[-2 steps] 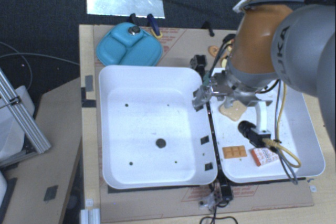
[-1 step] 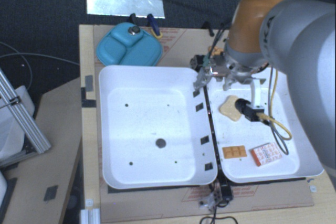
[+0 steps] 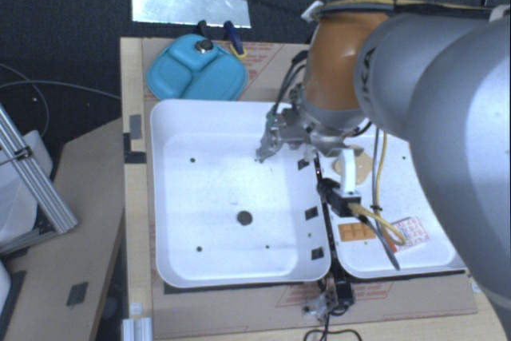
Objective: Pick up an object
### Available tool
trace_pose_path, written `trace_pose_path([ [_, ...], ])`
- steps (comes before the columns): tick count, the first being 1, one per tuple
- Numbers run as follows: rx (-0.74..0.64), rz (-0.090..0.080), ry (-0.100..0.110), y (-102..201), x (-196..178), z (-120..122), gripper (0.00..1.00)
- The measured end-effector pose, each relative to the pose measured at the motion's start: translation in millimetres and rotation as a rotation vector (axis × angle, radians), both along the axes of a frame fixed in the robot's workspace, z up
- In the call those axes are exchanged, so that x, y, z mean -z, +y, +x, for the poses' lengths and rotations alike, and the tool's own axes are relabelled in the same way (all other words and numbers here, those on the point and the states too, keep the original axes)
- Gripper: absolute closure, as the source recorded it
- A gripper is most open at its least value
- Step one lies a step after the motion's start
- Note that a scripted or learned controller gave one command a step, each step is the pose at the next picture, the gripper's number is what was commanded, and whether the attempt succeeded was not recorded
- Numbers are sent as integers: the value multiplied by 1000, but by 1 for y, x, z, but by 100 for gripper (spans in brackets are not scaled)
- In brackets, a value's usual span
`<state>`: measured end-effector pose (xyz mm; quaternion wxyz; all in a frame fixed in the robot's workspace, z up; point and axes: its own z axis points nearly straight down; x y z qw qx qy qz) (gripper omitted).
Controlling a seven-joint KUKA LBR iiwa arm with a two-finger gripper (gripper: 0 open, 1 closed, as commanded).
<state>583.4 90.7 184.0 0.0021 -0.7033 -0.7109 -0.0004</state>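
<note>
The gripper (image 3: 267,144) is hanging over the left bin (image 3: 184,251) near its upper right corner; whether anything is clamped cannot be told. A small dark disc (image 3: 244,218) is lying on the bin's floor, well apart.

The left bin (image 3: 184,251) lies mostly bare, with only a small dark disc (image 3: 244,218) near its middle. Around that disc the floor is open on every side. Right of the disc, the grey arm (image 3: 431,92) looms over the bins' shared wall and crowds the right bin (image 3: 431,255).
</note>
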Motion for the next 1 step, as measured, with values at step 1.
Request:
trace_pose_path([
  [1,1,-1,-2,73,62,24,0],
])
